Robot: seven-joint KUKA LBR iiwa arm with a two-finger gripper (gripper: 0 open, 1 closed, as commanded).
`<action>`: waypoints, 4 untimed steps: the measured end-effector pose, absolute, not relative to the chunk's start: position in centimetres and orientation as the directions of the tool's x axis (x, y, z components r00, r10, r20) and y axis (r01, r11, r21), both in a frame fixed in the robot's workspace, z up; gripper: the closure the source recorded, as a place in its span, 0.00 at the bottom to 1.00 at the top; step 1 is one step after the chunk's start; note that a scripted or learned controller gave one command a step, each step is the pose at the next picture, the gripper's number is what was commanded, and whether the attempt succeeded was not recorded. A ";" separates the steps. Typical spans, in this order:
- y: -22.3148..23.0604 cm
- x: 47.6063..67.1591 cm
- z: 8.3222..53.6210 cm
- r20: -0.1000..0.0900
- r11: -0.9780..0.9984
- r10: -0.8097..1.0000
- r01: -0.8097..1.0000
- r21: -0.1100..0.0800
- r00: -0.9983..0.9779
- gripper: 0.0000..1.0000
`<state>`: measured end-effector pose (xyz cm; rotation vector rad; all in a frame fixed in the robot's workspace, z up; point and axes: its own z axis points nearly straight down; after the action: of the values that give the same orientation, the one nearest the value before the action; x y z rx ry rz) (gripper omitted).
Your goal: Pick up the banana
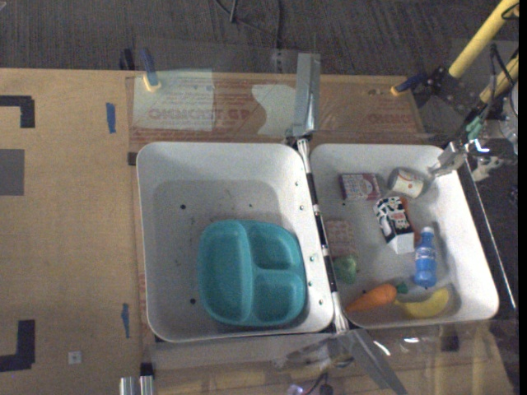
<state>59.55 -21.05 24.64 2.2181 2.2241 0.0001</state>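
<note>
one fixed camera looks down from above the bench at a slant, far enough back to take in both white bins whole: the left bin (165,171) at frame centre, the right bin (473,245) toward the right. dark floor (99,15) crosses the top, bench (58,220) fills the left.

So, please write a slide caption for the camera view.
Banana lies beside carrot and blue bottle in the right bin; teal tray in the left.
</note>
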 end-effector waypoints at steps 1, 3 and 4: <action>-14.4 60.4 30.8 -0.001 -0.267 0.964 0.964 0.003 0.267 0.00; -20.6 49.1 9.3 0.011 -0.573 0.820 0.820 -0.016 0.573 0.00; -21.5 49.7 18.4 -0.001 -0.721 0.693 0.693 -0.001 0.721 0.00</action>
<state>49.69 -21.47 18.38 2.9142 1.1739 -0.0021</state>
